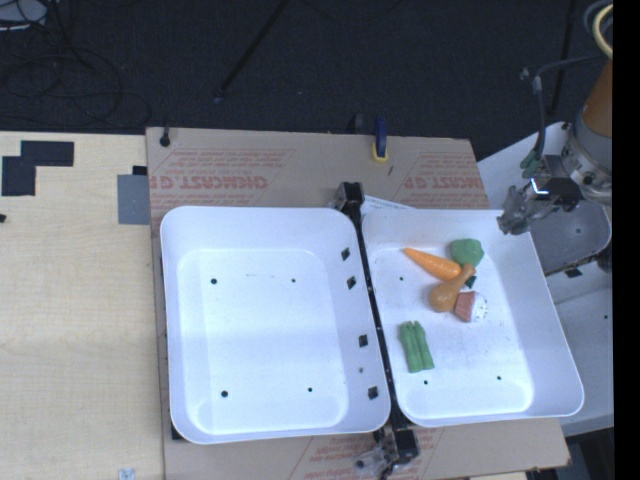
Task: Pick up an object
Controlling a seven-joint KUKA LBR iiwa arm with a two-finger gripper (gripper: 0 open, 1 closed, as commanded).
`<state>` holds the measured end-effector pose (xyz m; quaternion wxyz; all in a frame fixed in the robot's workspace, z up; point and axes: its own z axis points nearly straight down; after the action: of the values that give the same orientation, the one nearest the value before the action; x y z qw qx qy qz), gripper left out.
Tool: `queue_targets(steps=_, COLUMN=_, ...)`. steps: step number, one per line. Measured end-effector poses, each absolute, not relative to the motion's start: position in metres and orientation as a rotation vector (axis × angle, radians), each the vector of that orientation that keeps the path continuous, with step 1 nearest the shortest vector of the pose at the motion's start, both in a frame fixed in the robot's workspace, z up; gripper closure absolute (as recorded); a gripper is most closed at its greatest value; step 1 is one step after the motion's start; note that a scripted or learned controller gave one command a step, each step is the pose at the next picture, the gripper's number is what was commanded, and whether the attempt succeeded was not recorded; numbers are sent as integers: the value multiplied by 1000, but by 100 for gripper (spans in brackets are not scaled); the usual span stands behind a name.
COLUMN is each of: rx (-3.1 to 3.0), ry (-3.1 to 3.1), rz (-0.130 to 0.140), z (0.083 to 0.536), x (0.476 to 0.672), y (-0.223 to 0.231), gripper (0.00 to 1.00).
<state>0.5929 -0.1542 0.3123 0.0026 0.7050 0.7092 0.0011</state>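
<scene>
The right bin point(520, 388) holds several small toy foods. An orange carrot point(432, 263) lies near its middle, with a green leafy piece point(466, 252) just to its right. Below them sit a yellow-orange pear-like piece point(447, 293) and a pink and white piece point(471, 308). A green bean pod point(416, 347) lies lower down, nearer the divider. My gripper point(515, 213) hangs at the bin's upper right rim, above and to the right of the objects, apart from all of them.
The left bin point(255, 328) sits beside the right one, joined by black clips point(352, 200) along the divider. Both rest on a cardboard sheet point(260, 168) on the wooden bench. A blue-and-yellow clamp point(380, 140) stands at the cardboard's far edge.
</scene>
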Motion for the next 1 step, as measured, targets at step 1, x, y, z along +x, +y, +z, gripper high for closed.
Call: queue_targets(steps=1, rx=2225, ry=2227, rz=-5, z=285, x=522, y=-102, gripper=100)
